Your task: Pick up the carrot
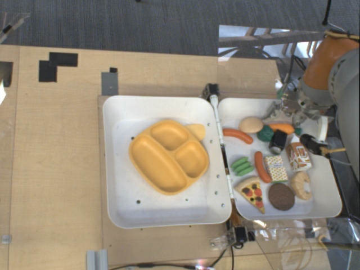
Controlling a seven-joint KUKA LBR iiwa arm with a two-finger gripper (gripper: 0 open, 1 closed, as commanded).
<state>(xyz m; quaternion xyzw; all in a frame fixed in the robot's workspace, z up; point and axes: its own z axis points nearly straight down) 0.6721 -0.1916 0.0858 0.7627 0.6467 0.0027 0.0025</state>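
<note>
1. The wooden tabletop (56, 167) carries two shallow white bins side by side.
2. The left bin (121, 207) holds a yellow divided plate (169, 156), lying at a slant, three compartments showing.
3. The right bin (332, 204) is crowded with toy food: two sausages (238, 135), a green pea pod (242, 165), a pizza slice (253, 194), a brown cookie (280, 196), a pale egg-like piece (251, 124) and small packets (298, 156).
4. The carrot (281, 129) lies near that bin's far edge, just beside a dark green piece (hard to make out).
5. The hand (292, 112) hovers at the bin's far right corner, close above the carrot; whether it is apart or together, I cannot tell.
</note>
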